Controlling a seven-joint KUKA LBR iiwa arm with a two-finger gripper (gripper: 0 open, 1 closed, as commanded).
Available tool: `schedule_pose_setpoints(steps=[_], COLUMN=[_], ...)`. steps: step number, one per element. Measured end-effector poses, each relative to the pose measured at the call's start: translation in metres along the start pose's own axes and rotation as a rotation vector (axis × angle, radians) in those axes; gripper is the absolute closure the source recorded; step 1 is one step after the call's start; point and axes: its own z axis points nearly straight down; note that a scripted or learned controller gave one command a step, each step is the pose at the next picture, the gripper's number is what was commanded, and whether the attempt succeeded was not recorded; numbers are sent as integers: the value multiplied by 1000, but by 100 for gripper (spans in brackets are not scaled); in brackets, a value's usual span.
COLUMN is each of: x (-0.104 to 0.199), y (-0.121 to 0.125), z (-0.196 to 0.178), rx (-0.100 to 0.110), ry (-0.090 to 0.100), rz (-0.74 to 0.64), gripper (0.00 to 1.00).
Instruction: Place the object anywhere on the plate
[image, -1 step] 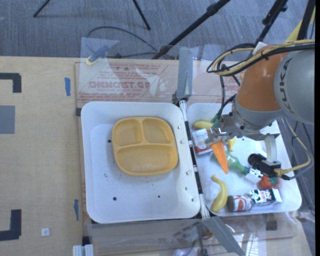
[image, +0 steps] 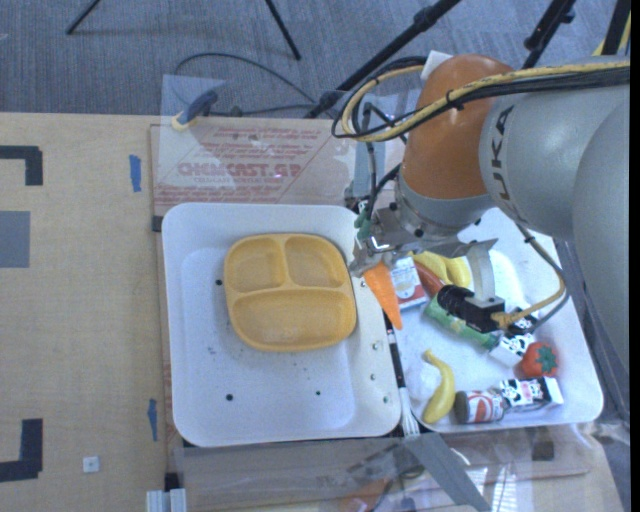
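Observation:
A yellow divided plate (image: 290, 291) lies in the left bin (image: 200, 400), toward its back. My gripper (image: 364, 256) hangs over the rims between the two bins, just off the plate's right edge. An orange toy carrot (image: 384, 294) hangs from its fingers, slanting down and to the right across the rims. The gripper is shut on the carrot's upper end. The grey arm with its orange band covers the back of the right bin.
The right bin (image: 580, 400) holds a yellow banana (image: 441, 388), a red-and-white can (image: 481, 406), a cow-patterned carton (image: 531, 392), a red strawberry (image: 541, 359), a green piece (image: 458, 322) and a red-white packet (image: 405, 281). A clear sheet (image: 240, 170) lies behind the left bin.

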Motion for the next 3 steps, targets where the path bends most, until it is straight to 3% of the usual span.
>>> schedule_pose_setpoints(steps=[1, 2, 3], x=[64, 64, 109], y=[55, 55, 84], z=[-10, -10, -52], rx=[-1, -1, -3], ry=[-1, -1, -1], rz=[-113, -113, -282], gripper=[100, 0, 0])
